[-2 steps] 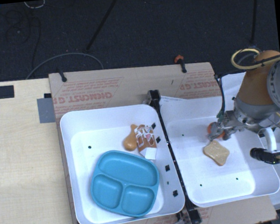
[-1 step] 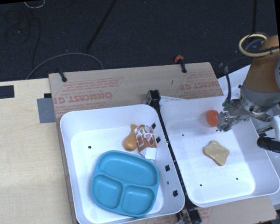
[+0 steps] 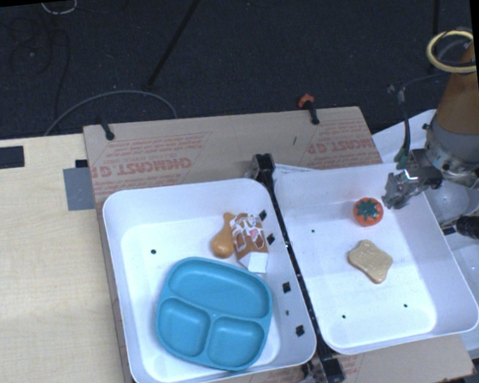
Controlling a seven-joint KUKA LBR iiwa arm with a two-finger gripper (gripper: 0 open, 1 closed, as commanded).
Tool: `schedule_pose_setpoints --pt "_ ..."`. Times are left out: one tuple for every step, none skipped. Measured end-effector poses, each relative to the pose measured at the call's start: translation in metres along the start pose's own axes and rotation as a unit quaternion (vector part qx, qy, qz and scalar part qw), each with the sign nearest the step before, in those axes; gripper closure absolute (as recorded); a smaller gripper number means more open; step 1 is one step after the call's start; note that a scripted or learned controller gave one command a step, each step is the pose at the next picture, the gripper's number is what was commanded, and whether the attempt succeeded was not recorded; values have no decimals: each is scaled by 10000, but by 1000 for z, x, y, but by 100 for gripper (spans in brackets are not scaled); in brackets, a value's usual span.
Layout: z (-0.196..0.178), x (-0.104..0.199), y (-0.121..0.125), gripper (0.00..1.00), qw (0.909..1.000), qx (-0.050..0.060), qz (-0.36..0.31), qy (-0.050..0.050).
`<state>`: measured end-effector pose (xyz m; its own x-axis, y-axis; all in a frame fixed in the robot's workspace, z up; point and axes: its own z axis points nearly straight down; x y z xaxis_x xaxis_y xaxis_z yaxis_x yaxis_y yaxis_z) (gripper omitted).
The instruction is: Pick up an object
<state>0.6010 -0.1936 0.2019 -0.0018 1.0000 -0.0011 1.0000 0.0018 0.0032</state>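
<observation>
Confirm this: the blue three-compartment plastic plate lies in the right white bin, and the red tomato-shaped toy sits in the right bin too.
Wrong bin for the plate. The camera view shows the blue three-compartment plastic plate in the left white bin; the red tomato-shaped toy does sit in the right white bin.

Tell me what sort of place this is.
Probably a robotics lab set up for grasping trials. Two white bins sit side by side on a cardboard-covered bench, holding toy items such as a blue divided plate, and a robot arm reaches in.
</observation>
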Motion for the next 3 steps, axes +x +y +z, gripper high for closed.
schedule_pose_setpoints --pt "-8 44 -8 100 10000 30 -13 18" --pt "0 93 -25 100 10000 39 -9 20" --pt "-15 141 -41 100 10000 35 -14 20"
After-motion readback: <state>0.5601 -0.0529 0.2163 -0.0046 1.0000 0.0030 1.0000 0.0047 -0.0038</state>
